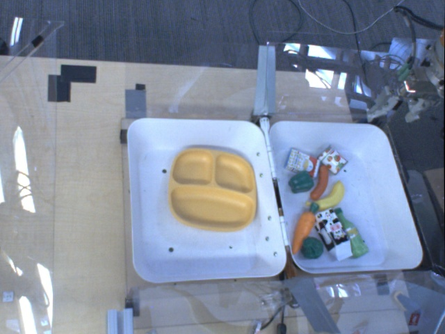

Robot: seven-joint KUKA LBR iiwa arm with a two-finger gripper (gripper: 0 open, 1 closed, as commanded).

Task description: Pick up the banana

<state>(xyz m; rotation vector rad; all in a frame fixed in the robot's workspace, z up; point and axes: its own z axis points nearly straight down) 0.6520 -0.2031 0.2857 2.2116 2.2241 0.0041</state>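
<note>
Pale wood tabletop carries two shallow white bins side by side, with dark carpet and loose cables beyond its far edge. In the left bin lies a yellow divided tray, its compartments bare. The right bin holds a tight cluster of toy food toward its left half, and the banana lies in the middle of that cluster, slanted, with an orange carrot-like piece touching its upper end, a green pepper just beside it to the left, a second carrot near its lower end and a black-and-white carton just below. At the upper right corner a tangle of grey hardware and wires sits past the bin's far corner (too blurred to read as an arm or wrist), so whether the pincer is open or closed I cannot tell. The grasp looks not yet begun. To do it well, I would come straight down over the banana's mid-length, with the jaws set across its narrow width rather than along it. The closeness of the neighbours is the likely trouble: a slightly off descent could nudge the carrot or catch the carton instead.
</note>
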